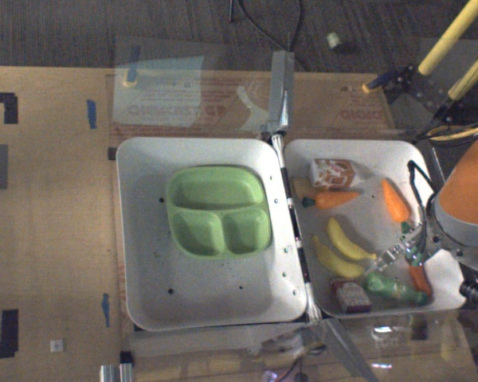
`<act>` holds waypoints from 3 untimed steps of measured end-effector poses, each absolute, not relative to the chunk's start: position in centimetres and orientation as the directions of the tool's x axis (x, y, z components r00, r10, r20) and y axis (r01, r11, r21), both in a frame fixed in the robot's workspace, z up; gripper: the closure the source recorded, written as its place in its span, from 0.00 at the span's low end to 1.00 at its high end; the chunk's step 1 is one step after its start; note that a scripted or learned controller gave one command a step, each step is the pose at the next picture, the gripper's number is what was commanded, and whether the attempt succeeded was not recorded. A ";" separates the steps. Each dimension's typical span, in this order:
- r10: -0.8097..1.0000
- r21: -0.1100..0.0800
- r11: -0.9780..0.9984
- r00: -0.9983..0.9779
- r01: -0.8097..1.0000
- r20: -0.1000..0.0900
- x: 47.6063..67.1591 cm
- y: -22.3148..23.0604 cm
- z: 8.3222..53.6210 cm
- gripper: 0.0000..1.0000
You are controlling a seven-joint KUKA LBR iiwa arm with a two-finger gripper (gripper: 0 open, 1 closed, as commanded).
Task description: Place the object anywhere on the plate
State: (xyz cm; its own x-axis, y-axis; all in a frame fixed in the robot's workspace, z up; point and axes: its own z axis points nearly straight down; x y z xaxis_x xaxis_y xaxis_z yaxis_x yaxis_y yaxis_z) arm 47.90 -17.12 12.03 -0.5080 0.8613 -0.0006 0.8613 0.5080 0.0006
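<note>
A green divided plate (218,211) lies in the left white bin (143,293), towards its back. The right bin (366,151) holds several toy foods: a white and brown carton (334,173), a carrot with a green top (335,200), a second orange carrot (396,202), two yellow bananas (349,242) (337,262), a green vegetable (395,288), a small brown box (350,295) and a short orange piece (420,279). My gripper (403,249) hangs low over the right bin's front right part, just above the green vegetable and beside the orange piece. I see nothing held in it.
The arm's orange band (468,185) and grey wrist cover the right bin's right edge. A metal divider (280,94) runs back from between the bins. Yellow poles (454,30) stand at the back right. Cardboard surrounds the bins.
</note>
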 end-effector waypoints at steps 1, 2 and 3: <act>0.835 0.006 0.550 -0.550 0.835 -0.004 48.2 -22.3 8.8 1.00; 0.694 0.004 0.720 -0.720 0.694 -0.013 48.2 -18.6 8.9 1.00; 0.429 0.001 0.903 -0.903 0.429 -0.016 48.3 -13.3 9.0 1.00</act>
State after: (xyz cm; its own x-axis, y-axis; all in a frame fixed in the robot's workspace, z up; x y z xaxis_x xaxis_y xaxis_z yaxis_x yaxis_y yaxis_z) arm 48.34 -13.26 9.01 -0.9030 0.4293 -0.0164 0.4294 0.9031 0.0011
